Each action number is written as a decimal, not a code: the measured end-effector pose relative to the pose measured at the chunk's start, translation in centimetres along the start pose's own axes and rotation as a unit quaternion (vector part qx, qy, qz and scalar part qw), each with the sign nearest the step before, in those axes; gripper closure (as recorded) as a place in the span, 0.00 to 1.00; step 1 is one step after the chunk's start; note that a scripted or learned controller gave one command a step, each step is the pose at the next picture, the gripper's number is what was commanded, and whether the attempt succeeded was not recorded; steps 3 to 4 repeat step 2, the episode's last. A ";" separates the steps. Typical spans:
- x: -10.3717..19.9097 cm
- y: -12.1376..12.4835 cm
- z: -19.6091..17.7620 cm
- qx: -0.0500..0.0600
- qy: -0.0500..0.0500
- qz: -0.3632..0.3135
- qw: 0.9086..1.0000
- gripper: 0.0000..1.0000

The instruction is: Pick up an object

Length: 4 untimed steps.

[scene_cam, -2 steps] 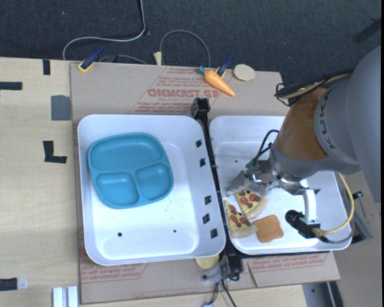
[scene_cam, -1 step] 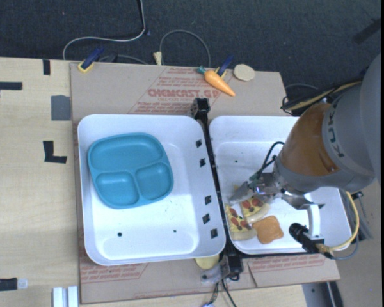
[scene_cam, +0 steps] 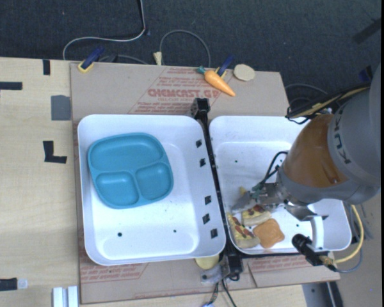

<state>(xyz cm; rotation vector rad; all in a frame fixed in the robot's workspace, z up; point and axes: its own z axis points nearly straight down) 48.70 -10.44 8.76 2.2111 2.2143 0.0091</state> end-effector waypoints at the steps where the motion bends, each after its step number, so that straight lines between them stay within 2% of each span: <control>1: -0.1 0.1 -1.0 0.000 -0.001 0.001 1.000 1.00; 2: 5.1 6.4 -10.1 0.001 0.003 -0.004 1.000 1.00; 4: 5.1 6.4 -10.1 0.001 0.003 -0.004 1.000 1.00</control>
